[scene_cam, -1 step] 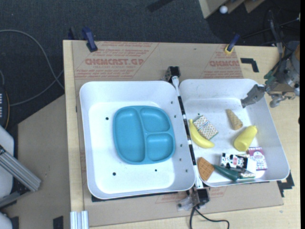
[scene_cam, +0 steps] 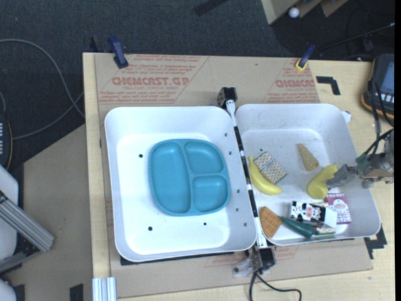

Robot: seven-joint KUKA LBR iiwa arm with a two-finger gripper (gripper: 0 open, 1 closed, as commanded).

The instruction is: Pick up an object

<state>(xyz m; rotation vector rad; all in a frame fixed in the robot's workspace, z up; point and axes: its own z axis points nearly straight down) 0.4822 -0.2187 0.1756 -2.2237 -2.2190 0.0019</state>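
Note:
The right bin (scene_cam: 294, 115) holds several small items. Among them are a yellow banana (scene_cam: 263, 180), a patterned square pad (scene_cam: 271, 165), a tan wedge (scene_cam: 307, 157) and a curved yellow piece (scene_cam: 321, 182). A black-and-white box (scene_cam: 307, 212), a pink card (scene_cam: 339, 207), a green tool (scene_cam: 305, 228) and an orange waffle-like piece (scene_cam: 269, 222) lie along the front. My gripper (scene_cam: 341, 174) reaches in low from the right edge. Its tip is right against the upper end of the curved yellow piece.
The left bin (scene_cam: 125, 130) carries a blue divided plate (scene_cam: 188, 175). A black divider with clips (scene_cam: 229, 96) runs between the bins. Cables and the arm's wrist (scene_cam: 376, 165) crowd the right rim of the right bin.

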